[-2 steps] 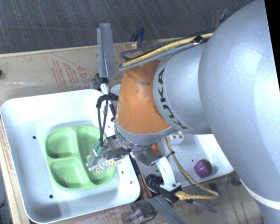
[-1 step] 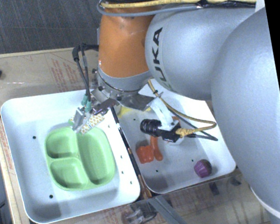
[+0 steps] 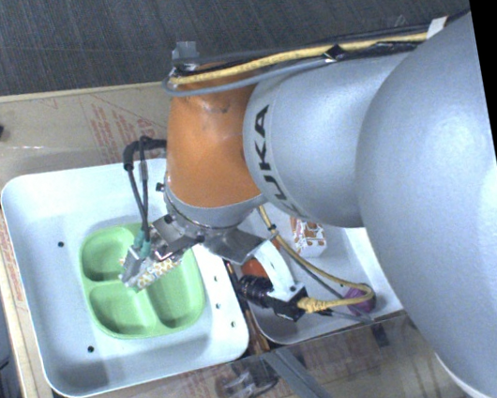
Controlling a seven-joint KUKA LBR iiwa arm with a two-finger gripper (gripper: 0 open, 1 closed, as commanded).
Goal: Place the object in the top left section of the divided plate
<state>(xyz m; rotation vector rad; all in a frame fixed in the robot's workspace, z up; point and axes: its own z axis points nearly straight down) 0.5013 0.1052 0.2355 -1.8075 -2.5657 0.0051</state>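
- Two white bins sit side by side on the tabletop (image 3: 74,129); the left bin (image 3: 43,277) carries the green divided plate (image 3: 118,297), so the arm (image 3: 317,153) reaches across from the frame's right.
- Over the plate's upper right part hangs the end effector (image 3: 150,263), low, apparently to set something down.
- Something pale and speckled shows at its tip, maybe the object (image 3: 159,272); whether it's pinched I cannot tell.
- The right bin (image 3: 373,309) is mostly under the arm.

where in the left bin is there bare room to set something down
Left bin: bare white floor between its left wall and the green plate, and along the back above the plate. The plate's two left sections are bare. It is crowded at the plate's right, where the hand hangs, and in the right bin under the arm.
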